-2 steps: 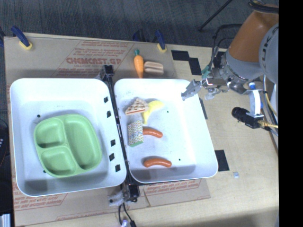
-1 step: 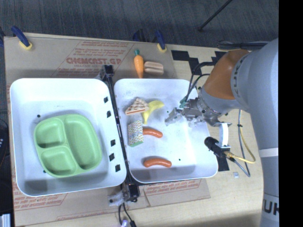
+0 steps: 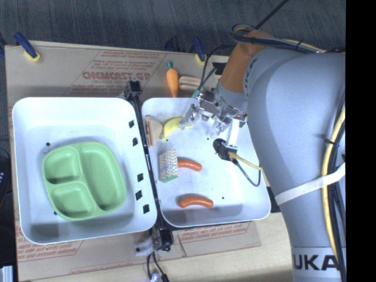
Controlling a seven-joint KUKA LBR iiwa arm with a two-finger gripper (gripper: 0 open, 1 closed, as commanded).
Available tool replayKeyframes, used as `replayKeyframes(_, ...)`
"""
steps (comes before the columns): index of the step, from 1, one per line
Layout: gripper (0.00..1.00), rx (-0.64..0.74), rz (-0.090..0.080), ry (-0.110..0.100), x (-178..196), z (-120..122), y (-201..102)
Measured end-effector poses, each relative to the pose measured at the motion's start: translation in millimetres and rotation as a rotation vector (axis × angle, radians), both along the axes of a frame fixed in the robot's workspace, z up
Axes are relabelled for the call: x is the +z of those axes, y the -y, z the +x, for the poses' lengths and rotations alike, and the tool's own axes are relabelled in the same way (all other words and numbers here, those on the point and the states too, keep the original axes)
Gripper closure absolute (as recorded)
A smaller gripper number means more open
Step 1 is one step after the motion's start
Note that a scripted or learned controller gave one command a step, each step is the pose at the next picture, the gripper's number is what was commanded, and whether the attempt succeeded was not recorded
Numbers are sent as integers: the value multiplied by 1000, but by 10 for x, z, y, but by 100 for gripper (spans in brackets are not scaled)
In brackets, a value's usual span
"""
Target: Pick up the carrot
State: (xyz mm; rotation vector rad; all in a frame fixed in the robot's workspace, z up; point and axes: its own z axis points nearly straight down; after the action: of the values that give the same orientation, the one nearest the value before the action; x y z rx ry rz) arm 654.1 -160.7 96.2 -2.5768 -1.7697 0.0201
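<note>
On the cardboard-covered bench [image 3: 117, 69], the carrot [image 3: 171, 81] lies outside the 2 bins. The gripper [image 3: 200, 115] (grip unreadable) hangs beside a banana [image 3: 171, 126]; 2 sausages [image 3: 189, 165] lie nearby.

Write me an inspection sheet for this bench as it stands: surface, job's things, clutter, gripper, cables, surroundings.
Surface: cardboard-covered bench bearing a left bin and a right bin, side by side.
Job's things: carrot lies outside the bins, on the cardboard just beyond the right bin's far rim.
Clutter: green divided plate in the left bin; in the right bin a banana, a sponge and two sausages.
Gripper: gripper sits low over the right bin's far part, near the banana; nothing seen between its fingers.
Cables: a yellow cable hangs off the wrist; black cables run above the arm.
Surroundings: blue clamps at the bench's far edge; dark floor beyond.
</note>
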Motion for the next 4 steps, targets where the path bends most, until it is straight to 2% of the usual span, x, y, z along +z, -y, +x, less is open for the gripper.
replayKeyframes(1, 0, -48, -12, 4, -31, -3, -312)
replayKeyframes(2, 0, -139, -5, 18, 969, 31, -994)
replayKeyframes(3, 0, -272, -8, 11, 361, 15, -343)
replayKeyframes(4, 0, -646, -11, 12, 955, 23, -849)
